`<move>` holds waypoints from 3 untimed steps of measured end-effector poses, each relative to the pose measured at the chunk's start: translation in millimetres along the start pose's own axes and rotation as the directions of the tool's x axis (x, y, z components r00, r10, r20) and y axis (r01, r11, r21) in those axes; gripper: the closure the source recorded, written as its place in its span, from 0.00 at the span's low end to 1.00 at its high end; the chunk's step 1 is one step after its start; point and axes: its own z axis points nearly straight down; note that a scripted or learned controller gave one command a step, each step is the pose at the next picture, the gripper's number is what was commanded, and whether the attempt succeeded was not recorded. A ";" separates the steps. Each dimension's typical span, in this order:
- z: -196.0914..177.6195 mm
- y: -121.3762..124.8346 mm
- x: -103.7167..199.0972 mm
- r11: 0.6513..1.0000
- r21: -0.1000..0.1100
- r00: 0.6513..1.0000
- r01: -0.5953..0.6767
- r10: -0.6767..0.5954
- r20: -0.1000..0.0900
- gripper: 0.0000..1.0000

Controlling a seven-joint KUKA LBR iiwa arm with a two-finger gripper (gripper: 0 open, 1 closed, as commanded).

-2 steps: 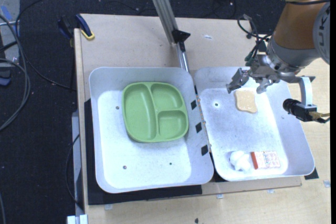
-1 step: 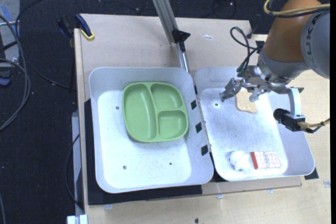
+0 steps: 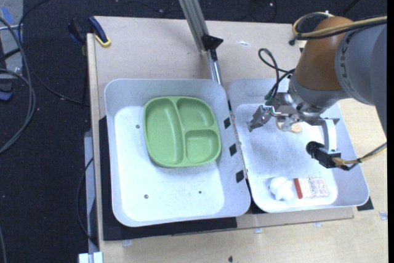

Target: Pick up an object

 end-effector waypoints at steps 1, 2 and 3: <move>-13.4 1.6 -0.6 1.000 -0.006 1.000 -0.001 0.001 0.001 1.00; -72.7 -4.8 -5.3 1.000 -0.011 1.000 -0.001 0.001 0.002 1.00; -58.1 -4.6 -5.1 1.000 -0.004 1.000 0.000 0.000 0.001 1.00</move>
